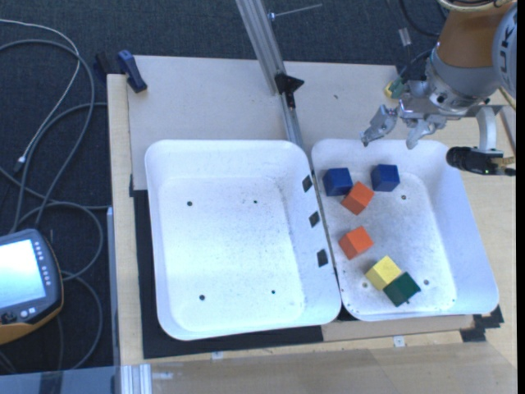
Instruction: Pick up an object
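Dark carpet surrounded the pale worktop [213,97], with grey cables looping across the floor on the left and a handheld control pendant [25,281] lying at the lower left edge. A blue clamp [131,70] sat at the worktop's far left corner, and a slanted aluminium post [262,43] rose from near the middle of the far side.

Two shallow white bins lay side by side on the worktop. The left bin [164,171] carried only dark specks on its floor. The right bin [459,220] held six small blocks. At its far end a blue block [337,180] touched an orange block [357,198], and a second blue block [385,177] sat just beside them on the right. Another orange block [355,241] lay alone near the middle of the bin. Toward the near edge, a yellow block [382,272] touched a dark green block [402,289].

The grey arm with its orange band reached in from the upper right. Its tool [394,136] hung over the far rim of the right bin, apart from every block, with its two fingers spread wide and nothing between them. The nearest blocks to it were the two blue ones.
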Available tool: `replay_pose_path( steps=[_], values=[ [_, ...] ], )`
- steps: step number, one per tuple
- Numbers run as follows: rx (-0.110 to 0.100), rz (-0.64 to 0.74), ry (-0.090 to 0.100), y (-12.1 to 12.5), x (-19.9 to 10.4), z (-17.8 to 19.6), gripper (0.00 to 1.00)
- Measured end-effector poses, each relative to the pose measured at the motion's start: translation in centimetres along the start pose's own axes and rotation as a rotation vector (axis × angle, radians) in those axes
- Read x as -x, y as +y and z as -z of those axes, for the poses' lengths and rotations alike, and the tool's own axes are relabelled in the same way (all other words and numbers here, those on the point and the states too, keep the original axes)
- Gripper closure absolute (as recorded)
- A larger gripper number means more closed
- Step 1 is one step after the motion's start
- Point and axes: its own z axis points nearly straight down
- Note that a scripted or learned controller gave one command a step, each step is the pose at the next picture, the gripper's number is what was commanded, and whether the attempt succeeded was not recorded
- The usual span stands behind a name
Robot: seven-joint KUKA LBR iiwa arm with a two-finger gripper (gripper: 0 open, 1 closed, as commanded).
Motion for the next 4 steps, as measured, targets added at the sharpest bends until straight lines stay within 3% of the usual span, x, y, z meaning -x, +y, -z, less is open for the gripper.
replay_pose_path(
  steps=[1, 2, 3, 4],
  values=[
    [-0.010, -0.002, 0.003, -5.8, -2.2, -7.2, 0.00],
    [-0.006, 0.000, 0.001, -3.2, -1.8, -14.9, 0.00],
    [0.003, -0.001, 0.001, -3.0, -1.8, -13.3, 1.00],
    [0.006, 0.006, 0.004, -8.5, -8.8, -4.0, 1.00]
  ],
)
